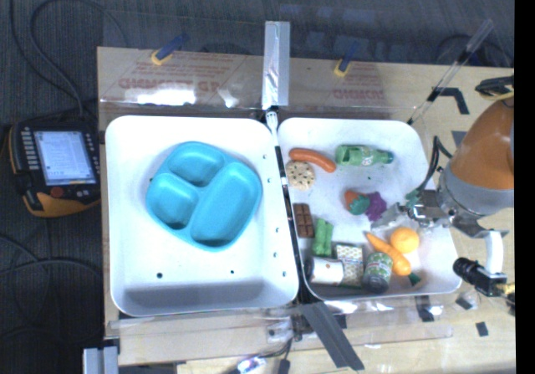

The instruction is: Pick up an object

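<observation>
Arm at the right bin's edge, over the toy food.
We see the gripper (415, 212) low at the right bin (410, 136); its opening we cannot tell. An orange fruit (405, 241) sits just below it, a purple piece (376, 206) just left.

Even, bright overhead lighting. Glare washes out the white bins (125, 222). Overall focus is soft; frame edges are darker, shadows faint.

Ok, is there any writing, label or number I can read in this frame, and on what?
Nothing reads legibly.
Red printing on the clear sheet behind the bins: mirrored and blurred.
Handheld pendant screen: too small.
Labels on the green bottle and small can: too small.
</observation>
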Robot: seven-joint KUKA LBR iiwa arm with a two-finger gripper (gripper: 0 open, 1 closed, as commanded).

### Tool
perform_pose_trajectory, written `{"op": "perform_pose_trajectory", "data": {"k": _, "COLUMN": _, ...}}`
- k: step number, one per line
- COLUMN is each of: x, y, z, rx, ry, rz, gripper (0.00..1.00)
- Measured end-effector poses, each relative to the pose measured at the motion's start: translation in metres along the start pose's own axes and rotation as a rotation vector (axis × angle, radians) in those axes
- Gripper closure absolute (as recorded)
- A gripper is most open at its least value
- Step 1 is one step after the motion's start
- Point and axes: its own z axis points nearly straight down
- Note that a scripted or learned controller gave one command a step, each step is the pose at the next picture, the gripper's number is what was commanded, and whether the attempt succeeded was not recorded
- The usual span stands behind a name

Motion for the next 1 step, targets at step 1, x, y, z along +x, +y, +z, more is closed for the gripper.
{"op": "perform_pose_trajectory", "data": {"k": 1, "x": -0.0004, "y": -0.0118, "z": 0.0372, "rx": -0.014, "ry": -0.001, "rz": -0.095, "gripper": 0.00}}
